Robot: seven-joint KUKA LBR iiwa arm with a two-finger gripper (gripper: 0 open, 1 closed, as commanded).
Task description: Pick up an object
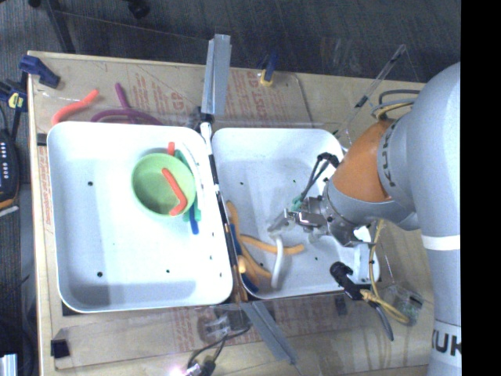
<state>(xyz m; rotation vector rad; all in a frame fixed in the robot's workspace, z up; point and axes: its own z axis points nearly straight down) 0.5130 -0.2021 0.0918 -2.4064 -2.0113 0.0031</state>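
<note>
My gripper (291,219) is low inside the right bin (266,151), near its middle, on the grey arm with the orange wrist band (360,171). A small green piece (297,204) shows right at the gripper's upper side; I cannot tell whether it is held. Just below and left of the gripper lie yellow-orange curved pieces (258,247) and a pale grey curved tube (279,266). A thin brown piece (232,215) lies along the right bin's left wall. The left bin (86,233) holds a green bowl (160,185) with a red bent stick (178,188) across it and a blue piece (193,222) beside it.
Outside the bins, an orange strip (74,106) and a purple loop (125,116) lie on the bench at the upper left. A blue clamp (270,63) sits at the bench's far edge. Cables (383,300) trail by the right bin's lower right corner.
</note>
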